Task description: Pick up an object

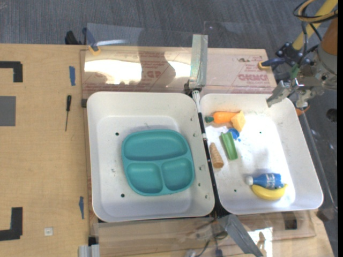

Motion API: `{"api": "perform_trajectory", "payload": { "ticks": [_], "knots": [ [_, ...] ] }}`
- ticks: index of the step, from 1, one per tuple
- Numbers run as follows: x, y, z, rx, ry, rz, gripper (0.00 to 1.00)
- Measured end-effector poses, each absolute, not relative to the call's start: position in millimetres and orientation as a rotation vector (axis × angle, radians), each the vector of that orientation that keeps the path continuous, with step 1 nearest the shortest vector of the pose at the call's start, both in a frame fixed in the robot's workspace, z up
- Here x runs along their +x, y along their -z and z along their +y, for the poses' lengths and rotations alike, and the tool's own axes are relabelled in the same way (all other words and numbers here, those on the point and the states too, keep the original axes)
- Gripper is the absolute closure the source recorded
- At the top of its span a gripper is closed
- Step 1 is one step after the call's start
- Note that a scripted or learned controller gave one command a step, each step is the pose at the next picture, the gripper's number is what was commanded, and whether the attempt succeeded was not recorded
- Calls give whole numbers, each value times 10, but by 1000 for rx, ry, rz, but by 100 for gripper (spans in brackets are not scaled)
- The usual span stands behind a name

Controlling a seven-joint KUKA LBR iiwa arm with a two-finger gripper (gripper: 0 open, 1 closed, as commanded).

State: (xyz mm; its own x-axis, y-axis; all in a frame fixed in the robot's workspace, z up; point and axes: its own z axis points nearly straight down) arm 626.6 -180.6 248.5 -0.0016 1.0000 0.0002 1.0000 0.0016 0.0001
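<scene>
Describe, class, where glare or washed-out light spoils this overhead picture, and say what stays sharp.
In the camera view, glare streaks the clear panel behind the left bin; the right bin floor washes out near its centre; the teal tray, carrot and banana stay crisp; the gripper looks slightly soft.

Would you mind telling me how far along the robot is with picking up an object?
Nothing looks picked yet. The carrot, green piece, cork-like cylinder, blue bottle and banana all lie in the right bin. The pincer sits at that bin's far right corner, above the rim, carrying nothing visible. Left: descend onto one item, grasp it and lift.
</scene>
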Motion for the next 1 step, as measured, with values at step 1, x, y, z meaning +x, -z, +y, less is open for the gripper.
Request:
{"api": "perform_trajectory", "payload": {
  "ticks": [1],
  "knots": [
    [6266,-2485,-1806,-2220,0,-2223,0]
  ]
}}
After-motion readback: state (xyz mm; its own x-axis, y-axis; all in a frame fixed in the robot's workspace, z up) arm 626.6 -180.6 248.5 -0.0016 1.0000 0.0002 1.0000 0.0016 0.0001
